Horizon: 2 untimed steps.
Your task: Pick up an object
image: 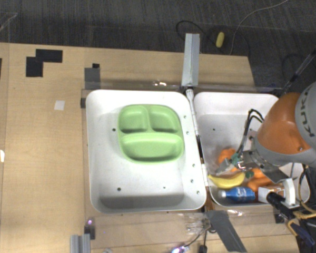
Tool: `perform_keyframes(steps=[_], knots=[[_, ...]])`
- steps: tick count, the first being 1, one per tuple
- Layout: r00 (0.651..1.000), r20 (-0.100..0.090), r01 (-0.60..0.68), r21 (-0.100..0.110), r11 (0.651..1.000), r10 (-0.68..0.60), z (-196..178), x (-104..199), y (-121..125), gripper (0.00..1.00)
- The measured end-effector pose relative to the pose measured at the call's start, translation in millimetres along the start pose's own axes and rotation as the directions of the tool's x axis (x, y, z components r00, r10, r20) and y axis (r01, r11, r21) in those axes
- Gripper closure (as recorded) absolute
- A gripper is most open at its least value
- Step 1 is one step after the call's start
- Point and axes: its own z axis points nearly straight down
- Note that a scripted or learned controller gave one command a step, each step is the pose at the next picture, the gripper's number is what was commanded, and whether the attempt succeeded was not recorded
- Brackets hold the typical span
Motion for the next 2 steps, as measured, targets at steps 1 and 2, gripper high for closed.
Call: perform_keyframes(steps=[1,2], knots=[[1.000,-0.002,0.003,-0.006,1.000,-0.003,-11,2,3,1.00],[0.940,0.001,-0.342,0.012,0.939,0.342,-94,27,79,1.00]])
